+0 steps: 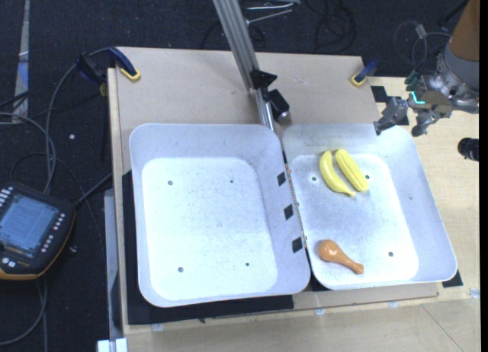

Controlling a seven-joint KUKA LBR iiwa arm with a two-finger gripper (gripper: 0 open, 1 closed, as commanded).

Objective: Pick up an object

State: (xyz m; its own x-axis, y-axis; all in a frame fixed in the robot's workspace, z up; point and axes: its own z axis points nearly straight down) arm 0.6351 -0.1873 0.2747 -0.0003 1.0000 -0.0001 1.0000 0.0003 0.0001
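Two shallow white bins sit side by side on the wooden bench (198, 91). The left bin (152, 145) fills the middle and left of the frame, and the right bin (427, 221) lies at centre right, their inner rims overlapping where a row of small dark clips runs down the seam.

In the right bin, a bunch of yellow bananas (343, 171) lies in the upper part of the floor, slanting from upper left to lower right. Well below it, near the bin's lower rim, an orange toy drumstick (338, 256) lies with its round end toward the left and its thin end pointing to the lower right. The two things are apart from each other.

At the upper right of the frame, the gripper (404, 120) hangs over the upper right corner of the right bin, near its rim. Its two dark fingers (389, 119) are spread, with nothing between them. It is well apart from both the bananas and the drumstick.

A slanted metal pole (238, 34) crosses the bench from the top of the frame down to the seam between the bins. A handheld control pendant (27, 228) lies on the dark floor at the left edge.
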